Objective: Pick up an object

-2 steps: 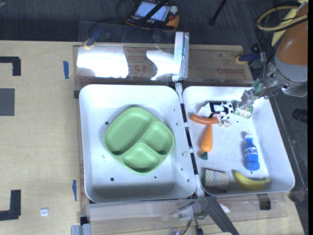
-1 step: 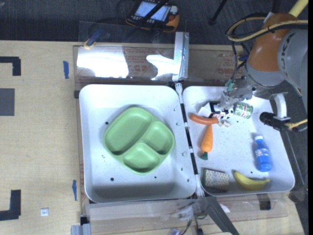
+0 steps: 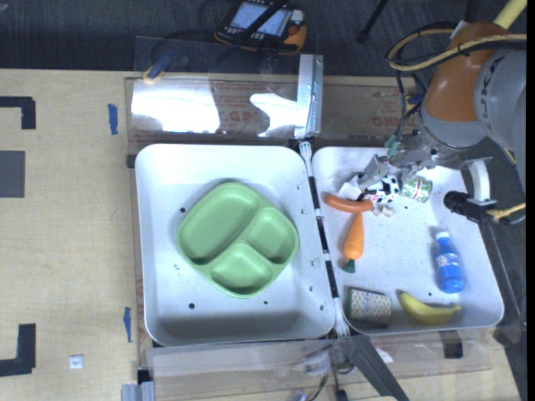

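I can't make out how the jaws stand at upper right; the arm covers them. The small black-and-white toy beneath is too cluttered to identify. The arm runs off the right edge.

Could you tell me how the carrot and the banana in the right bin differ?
The carrot is orange and straight, standing top-to-bottom near the bin's left wall; the banana is yellow and curved, lying crosswise along the bottom edge. Both lie loose in the right bin, away from the pincer.

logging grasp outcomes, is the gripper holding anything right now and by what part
It cannot be told. The gripper is down among the small black-and-white toy and clutter at the right bin's far end, too small to make out a hold.
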Robot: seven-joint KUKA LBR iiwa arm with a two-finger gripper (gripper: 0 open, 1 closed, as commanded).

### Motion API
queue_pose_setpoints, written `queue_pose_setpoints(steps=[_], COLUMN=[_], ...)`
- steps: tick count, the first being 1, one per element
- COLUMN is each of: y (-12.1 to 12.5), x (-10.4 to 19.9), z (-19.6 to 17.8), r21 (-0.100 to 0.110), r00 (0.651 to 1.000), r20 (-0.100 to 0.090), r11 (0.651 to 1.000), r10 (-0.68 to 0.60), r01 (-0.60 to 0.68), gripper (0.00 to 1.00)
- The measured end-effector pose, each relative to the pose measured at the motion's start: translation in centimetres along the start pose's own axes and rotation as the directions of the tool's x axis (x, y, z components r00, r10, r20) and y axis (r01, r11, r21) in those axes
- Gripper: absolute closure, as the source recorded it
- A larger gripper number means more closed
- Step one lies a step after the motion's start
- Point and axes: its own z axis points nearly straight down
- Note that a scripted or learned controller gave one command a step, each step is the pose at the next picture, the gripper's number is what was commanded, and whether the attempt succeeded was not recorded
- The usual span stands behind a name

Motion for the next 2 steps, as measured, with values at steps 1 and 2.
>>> queue_pose_setpoints(steps=[1, 2], y=[-6.5, -6.4], x=[3.5, 3.4], z=[5.7, 4.5], r21=[-0.002, -0.008], r00=[0.998, 0.999], r20=[0.0, 0.002], r11=[0.998, 0.999], r10=[-0.056, -0.054], r01=[0.056, 0.054], gripper=[0.0, 1.0])
